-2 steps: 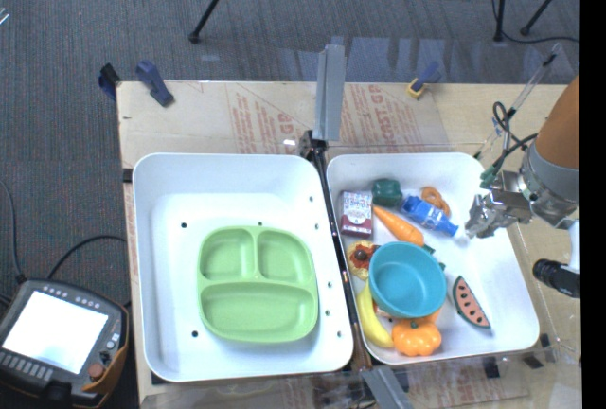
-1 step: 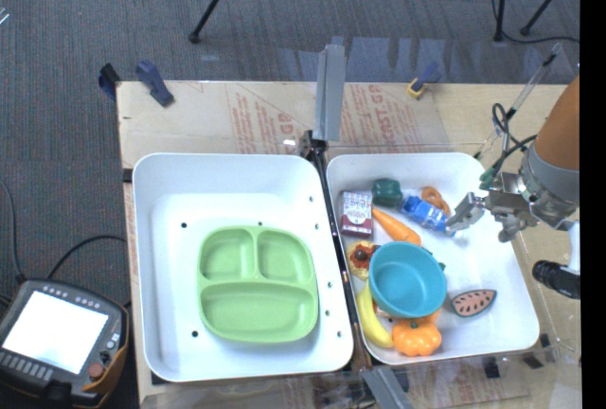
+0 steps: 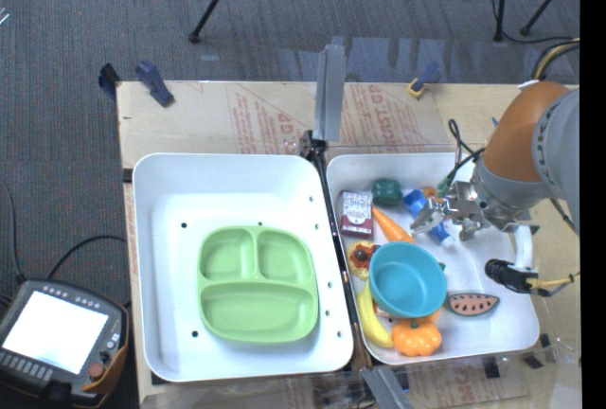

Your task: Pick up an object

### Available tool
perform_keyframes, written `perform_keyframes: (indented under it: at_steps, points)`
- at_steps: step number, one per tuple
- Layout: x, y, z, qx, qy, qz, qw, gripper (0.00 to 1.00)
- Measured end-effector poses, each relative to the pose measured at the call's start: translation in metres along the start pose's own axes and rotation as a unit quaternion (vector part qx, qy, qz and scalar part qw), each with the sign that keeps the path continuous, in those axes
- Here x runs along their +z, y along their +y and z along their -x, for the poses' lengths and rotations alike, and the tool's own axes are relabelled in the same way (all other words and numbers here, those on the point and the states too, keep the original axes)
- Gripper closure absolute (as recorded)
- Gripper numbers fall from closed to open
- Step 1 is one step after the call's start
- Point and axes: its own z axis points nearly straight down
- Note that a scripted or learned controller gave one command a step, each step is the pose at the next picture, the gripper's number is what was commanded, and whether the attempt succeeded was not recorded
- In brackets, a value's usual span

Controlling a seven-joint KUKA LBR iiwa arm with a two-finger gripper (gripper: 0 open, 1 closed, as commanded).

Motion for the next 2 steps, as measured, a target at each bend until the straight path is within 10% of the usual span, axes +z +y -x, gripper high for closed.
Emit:
perform_keyframes:
  at_steps: [1, 2]
  points:
    - [-0.0033, 0.007, -0.0195, -0.07, -0.001, 0.001, 0.9975, 0.0]
    - [-0.0126, 0.0068, -0.019, -0.07, -0.001, 0.0, 0.9975, 1.0]
